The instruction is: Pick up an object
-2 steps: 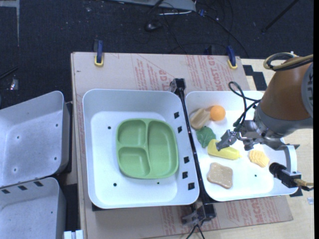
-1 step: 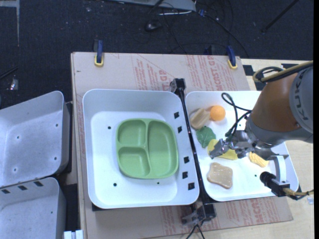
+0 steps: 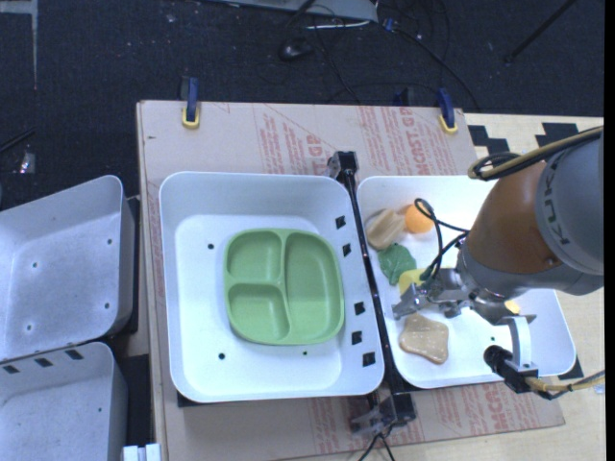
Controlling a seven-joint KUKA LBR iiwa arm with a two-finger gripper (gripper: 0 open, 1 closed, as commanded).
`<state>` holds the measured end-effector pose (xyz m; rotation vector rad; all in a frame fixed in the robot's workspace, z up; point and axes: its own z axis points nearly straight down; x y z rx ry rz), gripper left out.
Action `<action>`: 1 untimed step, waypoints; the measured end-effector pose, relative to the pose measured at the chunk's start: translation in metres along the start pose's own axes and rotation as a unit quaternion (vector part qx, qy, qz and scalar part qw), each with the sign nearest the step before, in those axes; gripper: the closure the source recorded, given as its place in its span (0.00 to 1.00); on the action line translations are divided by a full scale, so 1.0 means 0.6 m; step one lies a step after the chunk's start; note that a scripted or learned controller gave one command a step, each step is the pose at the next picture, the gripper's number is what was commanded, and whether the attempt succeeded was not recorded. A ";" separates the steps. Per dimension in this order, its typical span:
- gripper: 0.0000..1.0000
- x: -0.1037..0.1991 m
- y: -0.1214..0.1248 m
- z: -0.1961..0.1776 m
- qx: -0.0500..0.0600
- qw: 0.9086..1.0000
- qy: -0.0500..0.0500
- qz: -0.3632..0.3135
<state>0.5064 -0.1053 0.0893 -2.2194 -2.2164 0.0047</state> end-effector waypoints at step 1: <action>1.00 0.000 0.002 -0.021 -0.002 1.000 0.000 0.001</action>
